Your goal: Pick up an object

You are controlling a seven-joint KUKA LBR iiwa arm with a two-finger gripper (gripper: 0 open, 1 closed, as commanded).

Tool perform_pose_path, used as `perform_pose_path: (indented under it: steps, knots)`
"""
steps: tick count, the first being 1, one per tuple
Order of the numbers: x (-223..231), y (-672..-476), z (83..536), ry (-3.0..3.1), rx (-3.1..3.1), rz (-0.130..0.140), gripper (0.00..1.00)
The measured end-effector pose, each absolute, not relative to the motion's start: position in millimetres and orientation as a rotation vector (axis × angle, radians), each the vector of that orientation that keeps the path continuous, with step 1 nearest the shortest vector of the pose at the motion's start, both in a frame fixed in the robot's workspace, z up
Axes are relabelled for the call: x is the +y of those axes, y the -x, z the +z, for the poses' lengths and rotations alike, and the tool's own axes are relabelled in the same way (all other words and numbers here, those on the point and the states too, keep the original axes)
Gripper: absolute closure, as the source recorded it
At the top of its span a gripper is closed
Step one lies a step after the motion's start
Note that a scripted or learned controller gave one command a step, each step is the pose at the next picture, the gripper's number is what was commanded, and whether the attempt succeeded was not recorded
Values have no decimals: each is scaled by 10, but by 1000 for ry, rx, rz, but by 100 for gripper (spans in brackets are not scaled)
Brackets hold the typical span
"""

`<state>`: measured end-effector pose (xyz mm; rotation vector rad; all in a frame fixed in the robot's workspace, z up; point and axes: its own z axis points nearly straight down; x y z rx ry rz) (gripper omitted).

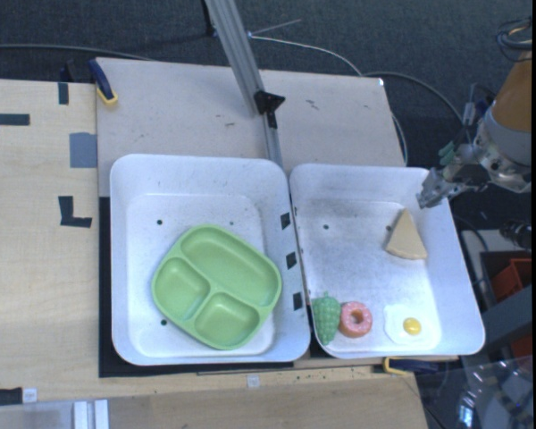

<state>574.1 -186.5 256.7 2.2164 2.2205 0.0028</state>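
Cheese wedge point(406, 238) lies below the end effector point(431, 192), untouched.

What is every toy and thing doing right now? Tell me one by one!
Green plate: lying flat in the left bin.
Cheese wedge: lying in the right bin, untouched.
Pink donut: flat, near the front edge.
Green toy: beside the donut.
Fried egg: flat, front corner.
Gripper: over the right bin's edge, holding nothing.
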Motion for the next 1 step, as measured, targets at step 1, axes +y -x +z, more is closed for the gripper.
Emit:
perform_pose_path:
  steps: [1]
  knots:
    - [-1325,-5967,2599,-2215,2230,2,100]
